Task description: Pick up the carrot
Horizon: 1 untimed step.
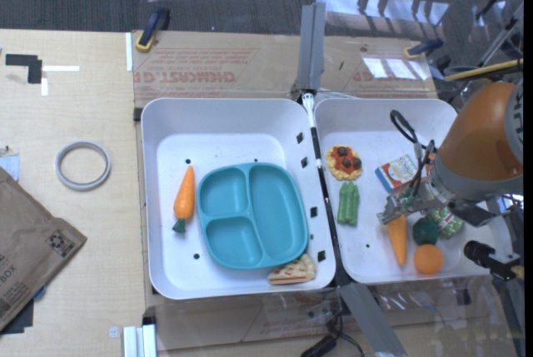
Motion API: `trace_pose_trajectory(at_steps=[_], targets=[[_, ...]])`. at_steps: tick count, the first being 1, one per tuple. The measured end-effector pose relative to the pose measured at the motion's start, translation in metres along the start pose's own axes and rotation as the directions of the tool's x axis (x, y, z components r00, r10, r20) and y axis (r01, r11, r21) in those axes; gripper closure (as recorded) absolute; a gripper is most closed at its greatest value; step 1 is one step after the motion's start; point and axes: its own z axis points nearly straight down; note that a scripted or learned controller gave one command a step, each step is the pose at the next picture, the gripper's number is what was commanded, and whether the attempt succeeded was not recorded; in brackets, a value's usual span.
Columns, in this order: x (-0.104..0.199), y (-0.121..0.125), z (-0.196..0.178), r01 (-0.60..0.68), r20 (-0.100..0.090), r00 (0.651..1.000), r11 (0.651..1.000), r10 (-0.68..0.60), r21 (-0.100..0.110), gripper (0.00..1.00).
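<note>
The claw (pixel 398 210) hangs low in the right bin (pixel 366 268), right above the top end of a carrot (pixel 398 240) that lies there. Whether it is open or closed I cannot tell, because the wrist and cables cover it. A second carrot (pixel 184 193) lies in the left bin (pixel 158 180), beside the blue tray (pixel 250 214).

The danger is the crowding: an orange (pixel 428 259) and a dark green piece (pixel 426 230) (perhaps a vegetable) sit just beside the carrot. The claw may catch a neighbour or only push the carrot. The carrot is tapered and smooth, so it may slip out when lifted.
</note>
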Motion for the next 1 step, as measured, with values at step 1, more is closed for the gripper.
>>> trace_pose_trajectory(at_steps=[1], targets=[[0.0586,0.0192,-0.1188,-0.14,0.001,0.99,0.99,0.14,0.0,1.0]])
